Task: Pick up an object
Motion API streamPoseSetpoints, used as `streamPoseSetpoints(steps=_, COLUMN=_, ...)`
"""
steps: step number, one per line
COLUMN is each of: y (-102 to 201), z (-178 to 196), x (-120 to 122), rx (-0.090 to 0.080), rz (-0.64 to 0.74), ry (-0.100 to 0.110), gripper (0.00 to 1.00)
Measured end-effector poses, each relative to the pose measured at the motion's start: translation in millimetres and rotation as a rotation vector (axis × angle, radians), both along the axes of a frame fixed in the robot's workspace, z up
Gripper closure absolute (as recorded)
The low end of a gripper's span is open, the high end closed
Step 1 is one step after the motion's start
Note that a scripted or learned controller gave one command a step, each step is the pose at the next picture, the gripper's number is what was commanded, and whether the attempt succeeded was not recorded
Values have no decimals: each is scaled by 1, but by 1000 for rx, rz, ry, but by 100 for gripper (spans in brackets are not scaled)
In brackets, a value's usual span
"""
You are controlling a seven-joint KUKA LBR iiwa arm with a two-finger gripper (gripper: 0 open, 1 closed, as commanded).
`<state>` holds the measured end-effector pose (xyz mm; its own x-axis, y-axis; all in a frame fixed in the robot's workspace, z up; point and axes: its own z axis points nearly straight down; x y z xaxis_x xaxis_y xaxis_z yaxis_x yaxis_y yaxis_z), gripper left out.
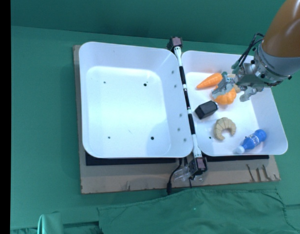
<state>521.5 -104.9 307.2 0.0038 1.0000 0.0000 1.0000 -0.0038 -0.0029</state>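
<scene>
Look at the camera view. You see two white bins side by side on a green bench. The left bin (125, 101) fills the middle of the frame. The right bin (267, 126) sits at the right of the frame, and all the toys are in it.

Your arm (286, 28) comes in from the upper right corner. The gripper (232, 84) hangs low over the upper part of the right bin. Its fingers (221, 86) are spread apart, and nothing is held between them.

A carrot (209, 81) lies in the upper part of the right bin, just to the left of the gripper. Its thick end points at the fingers. You cannot tell if they touch.

A small pumpkin (227, 97) sits right under the gripper, just below the fingers. It is the toy closest to the tool. The left finger looks like it rests on the pumpkin's top edge, but it is hard to be sure.

A black block (206, 109) lies to the lower left of the pumpkin, near the wall between the bins.

A croissant (224, 128) lies below the pumpkin, well apart from the gripper.

A blue bottle (252, 141) lies on its side in the lower right of the bin, far from the gripper.
</scene>
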Motion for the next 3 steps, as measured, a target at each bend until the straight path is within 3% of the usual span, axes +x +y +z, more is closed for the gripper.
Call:
streamPoseSetpoints(steps=1, y=0, z=0, x=0, rx=0, rz=0, ry=0, gripper=0)
streamPoseSetpoints(steps=3, y=11, z=-96, x=0, rx=1, rz=0, ry=6, gripper=0)
